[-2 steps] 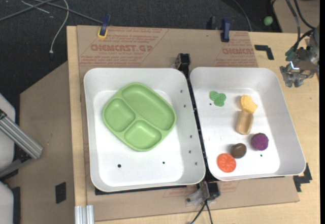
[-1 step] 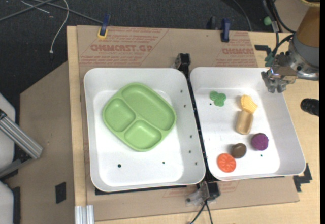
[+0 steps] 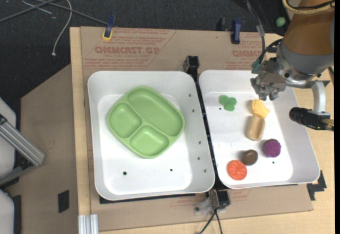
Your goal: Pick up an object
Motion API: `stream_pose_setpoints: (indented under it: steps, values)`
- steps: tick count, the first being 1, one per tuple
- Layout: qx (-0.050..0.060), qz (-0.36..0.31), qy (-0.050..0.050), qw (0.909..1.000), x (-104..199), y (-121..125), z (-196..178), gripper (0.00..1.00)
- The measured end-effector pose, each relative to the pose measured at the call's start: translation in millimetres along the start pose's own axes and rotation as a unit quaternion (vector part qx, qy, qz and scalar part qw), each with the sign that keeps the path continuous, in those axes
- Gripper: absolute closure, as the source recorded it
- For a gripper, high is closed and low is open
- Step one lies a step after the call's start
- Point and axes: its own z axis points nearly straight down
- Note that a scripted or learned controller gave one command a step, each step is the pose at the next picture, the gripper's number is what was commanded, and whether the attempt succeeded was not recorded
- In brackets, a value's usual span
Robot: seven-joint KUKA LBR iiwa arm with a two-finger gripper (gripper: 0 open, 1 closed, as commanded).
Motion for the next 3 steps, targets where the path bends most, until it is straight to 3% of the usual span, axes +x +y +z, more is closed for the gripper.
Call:
stream_pose_setpoints:
  steps: [1, 3]
  values:
    - [0.000, 0.001, -0.001, 1.0000, 43, -1, 5, 1.00]
    - [0.000, 0.001, -0.001, 1.0000, 161, -11, 21, 1.00]
